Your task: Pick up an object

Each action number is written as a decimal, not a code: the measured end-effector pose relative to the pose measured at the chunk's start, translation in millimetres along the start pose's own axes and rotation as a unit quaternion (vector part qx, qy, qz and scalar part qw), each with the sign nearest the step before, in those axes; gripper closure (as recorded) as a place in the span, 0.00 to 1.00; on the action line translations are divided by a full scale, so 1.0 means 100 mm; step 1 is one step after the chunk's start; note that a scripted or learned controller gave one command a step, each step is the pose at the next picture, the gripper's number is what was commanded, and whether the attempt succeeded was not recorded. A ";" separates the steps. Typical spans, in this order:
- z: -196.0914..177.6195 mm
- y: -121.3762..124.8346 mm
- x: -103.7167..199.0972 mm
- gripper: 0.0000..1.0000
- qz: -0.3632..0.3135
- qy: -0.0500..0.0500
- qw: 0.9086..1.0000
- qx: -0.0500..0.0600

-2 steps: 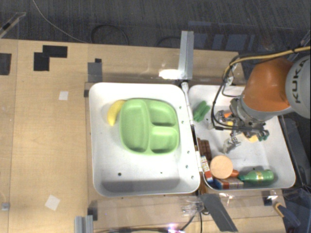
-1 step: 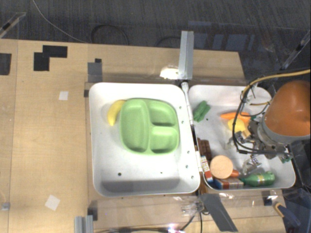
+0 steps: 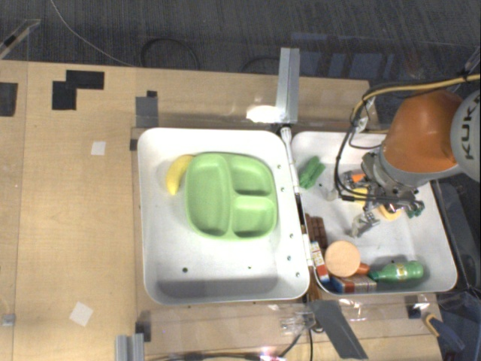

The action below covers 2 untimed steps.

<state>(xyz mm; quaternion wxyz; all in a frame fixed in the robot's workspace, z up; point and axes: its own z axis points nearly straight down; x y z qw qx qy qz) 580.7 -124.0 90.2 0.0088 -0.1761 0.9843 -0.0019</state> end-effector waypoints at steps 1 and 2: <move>0.02 -0.18 -0.30 0.00 -0.066 0.002 0.998 -0.001; -0.14 -0.19 -0.36 1.00 -0.067 -0.006 0.998 0.003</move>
